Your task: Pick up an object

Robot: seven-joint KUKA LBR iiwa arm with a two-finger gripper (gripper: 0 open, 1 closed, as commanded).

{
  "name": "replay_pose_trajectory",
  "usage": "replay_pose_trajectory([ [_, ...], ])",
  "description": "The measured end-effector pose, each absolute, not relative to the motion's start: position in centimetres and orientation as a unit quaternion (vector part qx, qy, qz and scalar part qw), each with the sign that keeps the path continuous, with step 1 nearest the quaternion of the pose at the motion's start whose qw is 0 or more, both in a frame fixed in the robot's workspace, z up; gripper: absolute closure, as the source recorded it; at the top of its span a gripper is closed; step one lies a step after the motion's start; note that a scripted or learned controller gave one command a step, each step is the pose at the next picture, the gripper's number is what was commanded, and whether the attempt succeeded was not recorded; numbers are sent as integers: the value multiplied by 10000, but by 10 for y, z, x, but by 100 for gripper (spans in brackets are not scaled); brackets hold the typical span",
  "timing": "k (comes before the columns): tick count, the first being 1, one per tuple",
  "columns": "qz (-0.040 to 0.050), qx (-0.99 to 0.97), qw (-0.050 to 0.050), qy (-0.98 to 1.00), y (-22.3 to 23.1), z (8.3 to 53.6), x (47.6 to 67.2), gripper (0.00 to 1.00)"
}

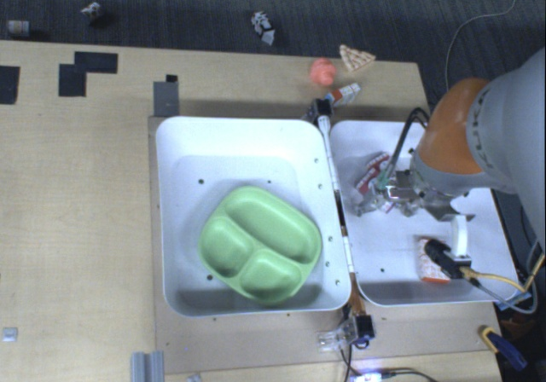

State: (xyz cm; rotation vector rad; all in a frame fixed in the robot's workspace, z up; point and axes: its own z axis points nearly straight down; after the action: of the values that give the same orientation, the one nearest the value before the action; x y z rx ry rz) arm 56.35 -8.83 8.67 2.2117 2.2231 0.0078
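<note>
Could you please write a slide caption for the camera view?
Gripper reaches into right bin beside a red-and-white item; green divided plate lies in left bin.

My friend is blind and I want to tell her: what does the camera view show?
A grey and orange robot arm reaches into the right white bin, its gripper low beside a small red-and-white thing. The left bin holds a green divided plate.

Green three-section plate, open side up, in left bin, small red-and-white item in right bin
</note>
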Motion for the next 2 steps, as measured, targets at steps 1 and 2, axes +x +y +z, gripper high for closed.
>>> replay_pose_trajectory([
  [1,46,7037,52,7104,-88,99,566,100],
  [2,15,7059,34,7083,-174,187,626,100],
])
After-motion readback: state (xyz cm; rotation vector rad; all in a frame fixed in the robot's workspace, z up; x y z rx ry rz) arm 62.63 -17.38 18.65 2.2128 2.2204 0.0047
